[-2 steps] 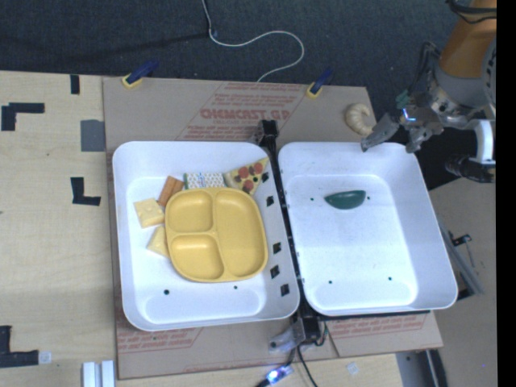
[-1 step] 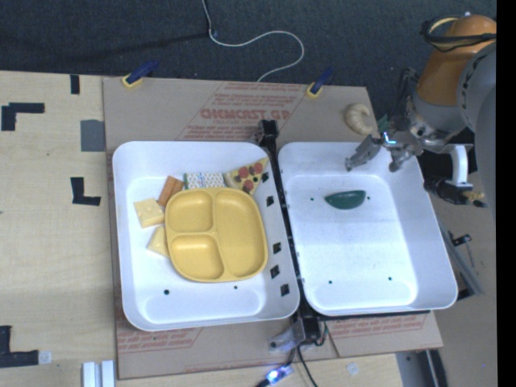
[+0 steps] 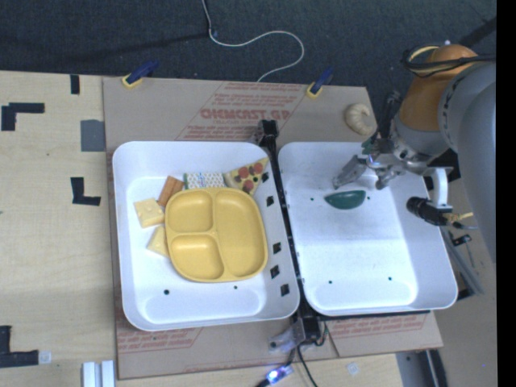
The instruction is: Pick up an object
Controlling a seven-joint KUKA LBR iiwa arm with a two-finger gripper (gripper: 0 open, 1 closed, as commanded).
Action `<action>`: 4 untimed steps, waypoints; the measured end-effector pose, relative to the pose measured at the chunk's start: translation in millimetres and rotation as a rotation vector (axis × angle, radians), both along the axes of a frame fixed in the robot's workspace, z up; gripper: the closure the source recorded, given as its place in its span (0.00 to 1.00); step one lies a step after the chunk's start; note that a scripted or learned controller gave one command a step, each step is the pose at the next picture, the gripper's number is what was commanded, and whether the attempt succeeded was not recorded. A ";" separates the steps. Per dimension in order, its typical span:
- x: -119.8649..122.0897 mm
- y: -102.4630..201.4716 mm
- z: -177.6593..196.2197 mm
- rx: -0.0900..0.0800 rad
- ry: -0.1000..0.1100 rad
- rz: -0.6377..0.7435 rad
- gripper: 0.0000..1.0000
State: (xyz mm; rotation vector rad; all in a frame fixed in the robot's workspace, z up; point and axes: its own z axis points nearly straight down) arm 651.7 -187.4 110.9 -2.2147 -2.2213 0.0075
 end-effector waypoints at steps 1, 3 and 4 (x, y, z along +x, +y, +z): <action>0.0 1.7 -28.0 -0.002 -0.005 0.001 0.00; -5.0 8.1 30.9 0.000 -0.008 -0.002 1.00; -2.1 17.6 90.1 0.000 -0.011 0.000 1.00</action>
